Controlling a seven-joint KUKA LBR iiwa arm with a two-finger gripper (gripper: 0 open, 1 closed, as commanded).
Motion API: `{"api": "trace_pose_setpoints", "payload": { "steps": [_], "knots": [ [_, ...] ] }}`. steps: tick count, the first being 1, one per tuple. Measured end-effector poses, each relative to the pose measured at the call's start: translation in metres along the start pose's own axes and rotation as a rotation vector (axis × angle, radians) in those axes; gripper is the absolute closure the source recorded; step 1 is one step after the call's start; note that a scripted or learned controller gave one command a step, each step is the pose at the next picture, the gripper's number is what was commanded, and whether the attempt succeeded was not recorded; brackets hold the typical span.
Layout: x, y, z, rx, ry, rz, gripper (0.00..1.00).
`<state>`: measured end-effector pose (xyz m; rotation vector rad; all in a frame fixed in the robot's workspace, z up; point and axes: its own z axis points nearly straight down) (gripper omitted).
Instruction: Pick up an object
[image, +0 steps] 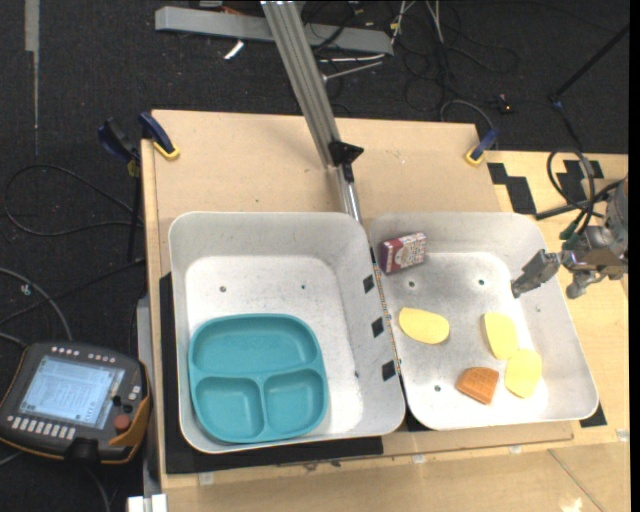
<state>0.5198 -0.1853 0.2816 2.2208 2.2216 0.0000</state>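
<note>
The right bin (470, 275) holds a small maroon and white carton (403, 252) near its back left corner. Toward its front lie a yellow oval piece (424, 326), two more yellow pieces (499, 334) (523, 373) and an orange wedge (479, 384). My gripper (553, 279) hangs over the bin's right rim, right of and behind the yellow pieces. It is open, with nothing between its two fingers (529, 274).
A teal three-compartment tray (258, 377) lies in the left bin (250, 240). A slanted metal pole (312, 90) comes down to the gap between the bins at the back. Clamps (160, 140) (481, 148) grip the bench's back corners. A teach pendant (70, 395) sits off the bench at left.
</note>
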Motion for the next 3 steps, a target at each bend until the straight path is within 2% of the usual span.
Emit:
{"api": "trace_pose_setpoints", "payload": {
  "steps": [1,2,3],
  "knots": [
    [0.000,0.001,-0.010,-0.002,-0.001,-0.002,1.00],
    [0.015,0.078,-0.061,-0.009,-0.002,-0.007,1.00],
    [0.053,0.146,-0.138,-0.012,-0.001,-0.008,1.00]
  ]
}}
